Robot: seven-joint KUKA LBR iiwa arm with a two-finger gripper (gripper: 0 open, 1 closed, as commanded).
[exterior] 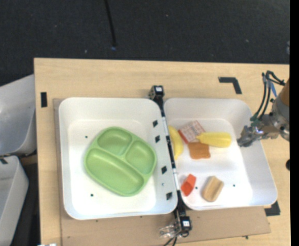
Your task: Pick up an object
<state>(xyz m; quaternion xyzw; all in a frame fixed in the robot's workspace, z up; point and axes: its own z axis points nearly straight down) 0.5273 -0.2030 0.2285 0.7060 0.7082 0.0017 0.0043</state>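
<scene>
The right bin (252, 183) holds several small items. A yellow banana (176, 141) lies against its left wall. Beside it are a red-and-white packet (191, 131), an orange block (199, 150) and a yellow oblong piece (215, 139). Lower down sit a red block (188, 184) and a tan bread roll (212, 188). My gripper (245, 136) hangs over the right bin's right side, just right of the yellow oblong piece. Nothing shows between its tips.
The left bin (70, 199) carries a green divided plate (120, 160). A black-clipped divider (164, 152) runs between the two bins. Cables (267, 94) hang from the arm at the right edge. A white container (5, 122) stands left of the bench.
</scene>
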